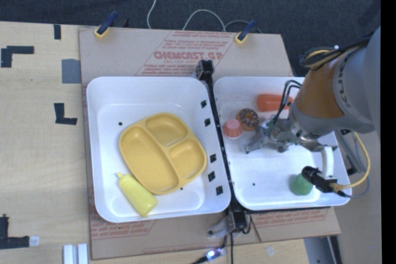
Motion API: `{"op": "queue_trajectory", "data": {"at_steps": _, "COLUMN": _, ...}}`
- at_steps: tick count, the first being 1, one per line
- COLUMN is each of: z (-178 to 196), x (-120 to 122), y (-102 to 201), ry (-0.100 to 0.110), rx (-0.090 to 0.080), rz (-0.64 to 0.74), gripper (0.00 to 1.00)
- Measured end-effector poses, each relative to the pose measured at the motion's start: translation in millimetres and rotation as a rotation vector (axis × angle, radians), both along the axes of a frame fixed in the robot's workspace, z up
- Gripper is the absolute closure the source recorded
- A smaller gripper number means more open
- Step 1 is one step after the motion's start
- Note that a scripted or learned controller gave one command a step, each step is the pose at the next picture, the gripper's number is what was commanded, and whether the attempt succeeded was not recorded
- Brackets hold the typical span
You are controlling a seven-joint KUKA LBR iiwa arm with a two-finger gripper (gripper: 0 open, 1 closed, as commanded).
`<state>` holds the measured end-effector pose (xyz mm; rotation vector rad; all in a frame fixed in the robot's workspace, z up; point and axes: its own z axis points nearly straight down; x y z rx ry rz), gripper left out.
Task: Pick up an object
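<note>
Two shallow white bins of smooth, glossy plastic sit side by side on a brown cardboard sheet printed with red lettering; the left bin (99,133) fills the centre-left of the frame and the right bin (272,195) the centre-right. In the left bin a matte yellow divided tray (162,153), rounded and split into three compartments, lies tilted toward the lower right, and a yellow squeeze bottle (137,194) with a tapered nozzle lies on its side just below the tray, touching or nearly touching its edge. In the right bin, an orange oblong object (270,102) lies near the upper wall, its right end hidden behind the arm. Below it sits a small round brown piece with a speckled top (248,119), like a doughnut, and just beside that, to the lower left, a small pink cup-shaped object (232,128). A rounded green object (301,185) rests near the bin's lower right corner, partly covered by a black fitting and yellow cable. The grey metal gripper (255,144) reaches in from the right, low over the bin floor just right of the pink object; whether its fingers are spread or closed cannot be made out, and nothing visible sits between them. The arm's bulk is cut off at the frame's right.
</note>
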<state>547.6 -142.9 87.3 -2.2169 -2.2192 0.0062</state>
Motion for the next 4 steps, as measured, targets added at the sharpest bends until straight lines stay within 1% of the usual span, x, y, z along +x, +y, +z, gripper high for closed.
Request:
{"op": "queue_trajectory", "data": {"at_steps": 1, "z": 13, "x": 1, "y": 1, "ry": -0.003, "rx": 0.000, "rz": 0.002, "gripper": 1.00}}
{"op": "queue_trajectory", "data": {"at_steps": 2, "z": 55, "x": 3, "y": 0, "ry": -0.008, "rx": -0.001, "rz": 0.000, "gripper": 1.00}}
{"op": "queue_trajectory", "data": {"at_steps": 3, "z": 107, "x": 4, "y": 0, "ry": -0.010, "rx": -0.002, "rz": 0.001, "gripper": 1.00}}
{"op": "queue_trajectory", "data": {"at_steps": 4, "z": 110, "x": 4, "y": 54, "ry": -0.005, "rx": 0.002, "rz": 0.006, "gripper": 1.00}}
